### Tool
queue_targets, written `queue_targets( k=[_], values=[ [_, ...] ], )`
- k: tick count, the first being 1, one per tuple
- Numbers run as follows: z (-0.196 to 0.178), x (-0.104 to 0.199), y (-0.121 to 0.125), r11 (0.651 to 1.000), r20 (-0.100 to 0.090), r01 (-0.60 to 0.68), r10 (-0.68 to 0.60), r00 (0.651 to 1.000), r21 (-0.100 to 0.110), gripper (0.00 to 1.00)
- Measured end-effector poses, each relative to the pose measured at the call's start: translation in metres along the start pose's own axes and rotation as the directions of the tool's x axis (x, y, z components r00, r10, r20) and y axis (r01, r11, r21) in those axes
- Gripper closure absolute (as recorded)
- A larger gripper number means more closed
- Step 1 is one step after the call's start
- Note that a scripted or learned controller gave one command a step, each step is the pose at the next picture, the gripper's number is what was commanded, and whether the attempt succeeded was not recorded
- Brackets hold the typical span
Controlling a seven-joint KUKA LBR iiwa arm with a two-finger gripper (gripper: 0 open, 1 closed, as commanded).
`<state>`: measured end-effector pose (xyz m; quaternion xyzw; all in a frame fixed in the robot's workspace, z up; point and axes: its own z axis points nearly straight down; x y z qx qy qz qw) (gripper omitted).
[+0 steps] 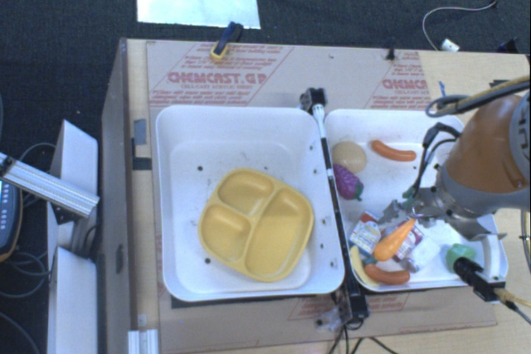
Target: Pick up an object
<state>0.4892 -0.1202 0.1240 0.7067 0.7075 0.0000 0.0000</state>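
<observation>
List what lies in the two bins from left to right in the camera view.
Yellow divided tray → purple toy → orange carrot → green piece.

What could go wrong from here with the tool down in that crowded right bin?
1. The tool sits over a tight pile: the orange carrot, a small packet and a sausage touch or overlap, so it may snag two things or none.
2. The pile lies near the right bin front wall, so things may get pushed against it.
3. The arm hides part of the bin.
</observation>
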Motion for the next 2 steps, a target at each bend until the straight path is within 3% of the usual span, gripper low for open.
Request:
queue_targets(
  k=[1,2],
  values=[
    [0.033,0.001,0.001,1.000,0.002,-0.001,0.001,1.000,-0.011,0.00],
    [0.021,0.001,0.005,1.000,0.006,-0.001,0.001,1.000,-0.026,1.00]
  ],
)
